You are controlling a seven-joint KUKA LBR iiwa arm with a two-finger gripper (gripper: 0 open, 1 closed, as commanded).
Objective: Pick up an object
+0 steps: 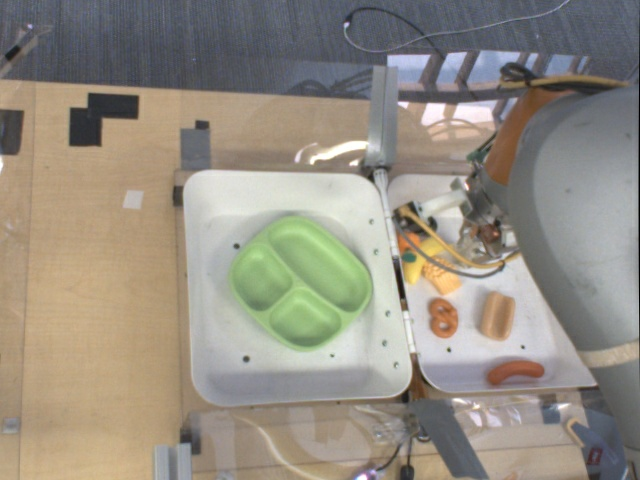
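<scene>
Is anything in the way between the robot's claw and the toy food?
Nothing visible. The gripper is low in the right bin, right by the yellow piece. The pretzel, bread and sausage lie uncovered nearby.

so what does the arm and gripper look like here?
Arm: bulky, rounded grey shell with an orange band above the wrist. Gripper: small, dark metal parts with exposed hardware, a white piece at its side and yellow cables looping below it. No readable markings.

Pale wooden bench [90, 298] with black square markings near its far left, two shallow white plastic bins side by side on it (touching along their inner edges), left bin [215, 368], right bin [470, 373]
</scene>
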